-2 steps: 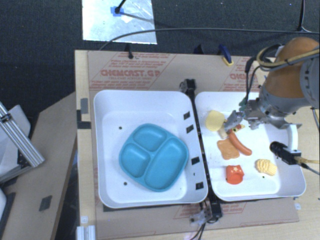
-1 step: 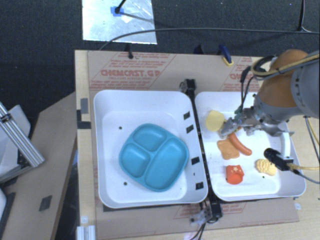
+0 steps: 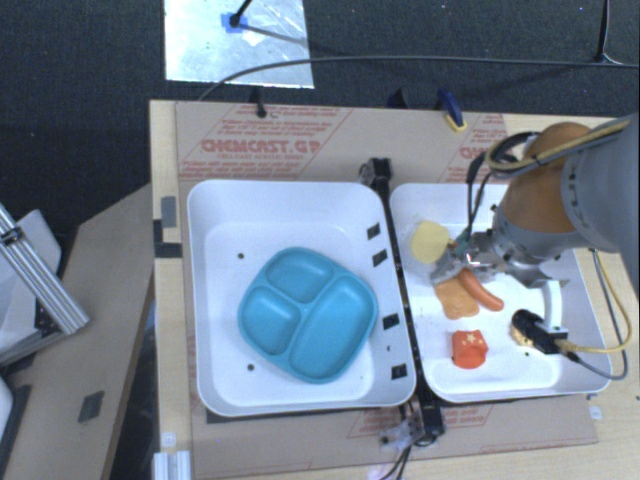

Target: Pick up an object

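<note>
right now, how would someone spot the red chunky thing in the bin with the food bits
Look at the right white bin, where the arm reaches in. Near its front edge sits the red chunky piece, apart from the others. Unlike the yellow piece and the orange sausage, it is squat and bright red.

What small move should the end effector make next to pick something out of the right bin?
Probably a short descent. The end effector hovers at the upper end of the orange sausage, beside the yellow piece and above the orange slice. Nothing shows between its tips, so lowering onto the sausage seems the nearest option.
</note>
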You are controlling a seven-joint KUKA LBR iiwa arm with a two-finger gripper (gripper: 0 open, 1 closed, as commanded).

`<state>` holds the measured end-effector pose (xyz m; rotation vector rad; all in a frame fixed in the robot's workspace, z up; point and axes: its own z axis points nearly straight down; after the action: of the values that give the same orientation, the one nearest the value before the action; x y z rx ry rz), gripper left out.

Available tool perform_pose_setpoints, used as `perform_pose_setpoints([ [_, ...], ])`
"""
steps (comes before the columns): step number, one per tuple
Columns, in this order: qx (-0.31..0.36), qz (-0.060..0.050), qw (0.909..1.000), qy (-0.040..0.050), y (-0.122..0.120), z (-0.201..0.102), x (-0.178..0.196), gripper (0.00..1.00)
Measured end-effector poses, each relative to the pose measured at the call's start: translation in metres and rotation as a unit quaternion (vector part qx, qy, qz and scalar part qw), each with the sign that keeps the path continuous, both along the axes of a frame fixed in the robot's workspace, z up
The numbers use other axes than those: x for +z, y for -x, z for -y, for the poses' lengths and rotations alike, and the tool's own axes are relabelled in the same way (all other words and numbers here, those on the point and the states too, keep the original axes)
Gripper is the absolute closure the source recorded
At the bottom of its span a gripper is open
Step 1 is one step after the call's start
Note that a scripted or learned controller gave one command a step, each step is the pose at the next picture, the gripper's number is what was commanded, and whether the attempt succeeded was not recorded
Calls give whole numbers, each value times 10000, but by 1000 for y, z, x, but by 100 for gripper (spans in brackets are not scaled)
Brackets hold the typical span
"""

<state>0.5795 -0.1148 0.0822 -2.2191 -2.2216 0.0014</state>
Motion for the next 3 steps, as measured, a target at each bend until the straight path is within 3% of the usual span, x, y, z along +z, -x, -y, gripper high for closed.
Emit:
perform_pose_setpoints([
  [1, 2, 26, 10000, 7, -1, 1, 13, 100],
  [2, -6, 34, 10000, 8, 6, 4, 70, 100],
  [3, 19, 42, 10000, 8, -1, -1, 117, 100],
])
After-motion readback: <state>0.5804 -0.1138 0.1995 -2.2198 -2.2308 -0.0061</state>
